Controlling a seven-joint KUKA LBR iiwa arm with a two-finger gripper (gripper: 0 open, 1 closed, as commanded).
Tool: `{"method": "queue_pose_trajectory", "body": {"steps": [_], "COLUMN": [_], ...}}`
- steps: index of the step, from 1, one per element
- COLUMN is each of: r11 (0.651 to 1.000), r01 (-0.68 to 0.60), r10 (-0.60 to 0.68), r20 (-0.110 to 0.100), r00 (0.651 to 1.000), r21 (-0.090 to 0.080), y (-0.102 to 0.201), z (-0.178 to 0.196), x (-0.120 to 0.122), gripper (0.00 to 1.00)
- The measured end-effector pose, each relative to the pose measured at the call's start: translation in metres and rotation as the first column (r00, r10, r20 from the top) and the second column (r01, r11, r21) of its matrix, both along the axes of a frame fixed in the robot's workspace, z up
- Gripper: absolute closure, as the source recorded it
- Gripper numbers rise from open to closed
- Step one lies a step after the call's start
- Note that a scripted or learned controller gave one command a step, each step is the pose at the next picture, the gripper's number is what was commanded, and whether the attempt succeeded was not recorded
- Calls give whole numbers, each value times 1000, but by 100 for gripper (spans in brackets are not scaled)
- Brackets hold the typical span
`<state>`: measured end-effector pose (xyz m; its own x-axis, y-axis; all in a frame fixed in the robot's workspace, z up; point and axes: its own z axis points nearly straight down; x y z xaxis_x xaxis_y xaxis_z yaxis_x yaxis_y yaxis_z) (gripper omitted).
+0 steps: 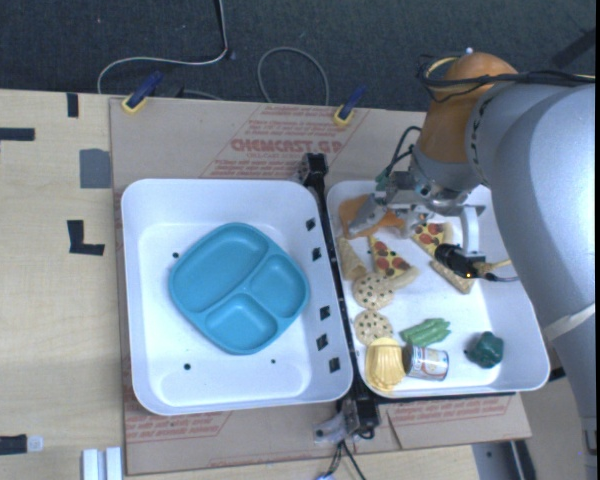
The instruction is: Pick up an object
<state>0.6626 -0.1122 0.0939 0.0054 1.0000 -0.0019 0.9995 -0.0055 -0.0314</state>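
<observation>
The gripper (380, 218) is down in the right bin (515, 313), over its far left corner, hanging off the grey arm (540, 158) that sweeps in from the right with its orange band (455, 118) just above the wrist. How the gripper is set, I cannot tell; the wrist body hides the tip. It sits just above an orange piece (355, 208) and close to a pizza slice (388, 260), but contact with either is not clear.

Room is tight at that end. The bin's left wall and the black divider (325, 268) between the bins run just beside the gripper, and the far rim is close behind. The toys crowd the left half of this bin: two round cookies (373, 293) stacked toward the near side, a yellow corn-like piece (384, 363) at the near rim touching a small can (427, 363), a green pod (425, 331) just above the can, a dark green lump (485, 349) off to the right. A second pizza slice (430, 234) lies under the arm.

The first pizza slice lies flat, long axis slanting from far left to near right. The can lies on its side, axis roughly left to right.

Over in the left bin (140, 268), a blue divided tray (238, 286) rests tilted in the middle, well apart from the walls.
</observation>
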Motion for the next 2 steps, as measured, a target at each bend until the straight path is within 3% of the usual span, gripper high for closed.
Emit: {"method": "queue_pose_trajectory", "body": {"steps": [2], "r11": [1000], "r01": [2], "r10": [-2], "r20": [6], "r00": [1000], "r21": [-4], "y": [3], "z": [-10], "x": [0], "gripper": [0]}}
